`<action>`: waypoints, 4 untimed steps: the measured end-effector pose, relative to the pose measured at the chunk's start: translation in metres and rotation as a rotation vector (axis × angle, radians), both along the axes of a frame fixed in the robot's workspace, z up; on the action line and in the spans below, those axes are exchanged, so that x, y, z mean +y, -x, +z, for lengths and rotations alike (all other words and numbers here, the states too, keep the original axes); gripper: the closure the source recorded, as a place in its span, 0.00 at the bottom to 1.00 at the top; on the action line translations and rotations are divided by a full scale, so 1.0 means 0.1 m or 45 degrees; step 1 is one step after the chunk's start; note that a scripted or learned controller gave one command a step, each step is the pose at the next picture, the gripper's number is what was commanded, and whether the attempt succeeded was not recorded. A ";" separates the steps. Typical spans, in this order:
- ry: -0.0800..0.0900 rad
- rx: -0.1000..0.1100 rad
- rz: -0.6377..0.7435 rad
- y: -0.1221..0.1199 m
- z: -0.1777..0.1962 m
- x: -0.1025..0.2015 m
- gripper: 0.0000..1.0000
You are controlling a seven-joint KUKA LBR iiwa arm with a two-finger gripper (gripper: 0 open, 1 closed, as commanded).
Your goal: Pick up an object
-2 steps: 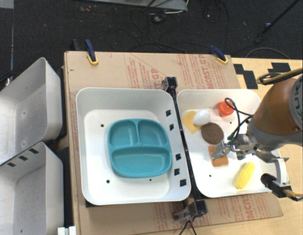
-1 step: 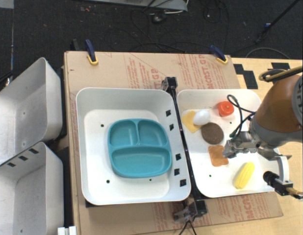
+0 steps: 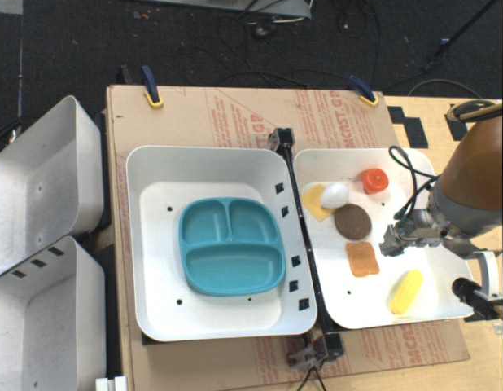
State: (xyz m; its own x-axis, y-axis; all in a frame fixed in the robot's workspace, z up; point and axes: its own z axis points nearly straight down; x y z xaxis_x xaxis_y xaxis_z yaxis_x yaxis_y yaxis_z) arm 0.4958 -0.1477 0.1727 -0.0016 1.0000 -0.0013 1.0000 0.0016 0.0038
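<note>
- Arm (image 3: pixel 471 182) reaches in from 3 o'clock, over the right bin (image 3: pixel 341 312).
- Gripper (image 3: pixel 395 241) sits low in that bin near its middle-right; can't tell whether it's parted or closed (too dark and small), nothing seen between the tips.
- Right bin food: tomato (image 3: pixel 375 180) at 12 o'clock; egg (image 3: pixel 334 194) lies on the cheese (image 3: pixel 314 204) at 10 o'clock, close to the divider wall.
- Patty (image 3: pixel 352 221) is mid-bin, just beside egg and cheese.
- Toast (image 3: pixel 362 259) is just below the patty, near the gripper (at its 8 o'clock), apart from it.
- Corn (image 3: pixel 406 291) is at 5 o'clock, tilted, close to the front rim.
- Open floor: strip along the front-left of the right bin, and between toast and corn.
- Left bin (image 3: pixel 146 177) holds a teal tray (image 3: pixel 232 246), roughly centred, with white floor showing all round it.
- Board (image 3: pixel 227 112) lies under both bins; clamps (image 3: pixel 154 96) at its far edge (two, yellow-tipped).
</note>
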 end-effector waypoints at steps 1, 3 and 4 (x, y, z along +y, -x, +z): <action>0.001 -0.002 0.001 0.08 0.50 0.02 1.00; -0.002 0.000 0.007 -0.23 0.78 0.47 1.00; -0.003 0.001 0.009 -0.44 0.84 0.97 1.00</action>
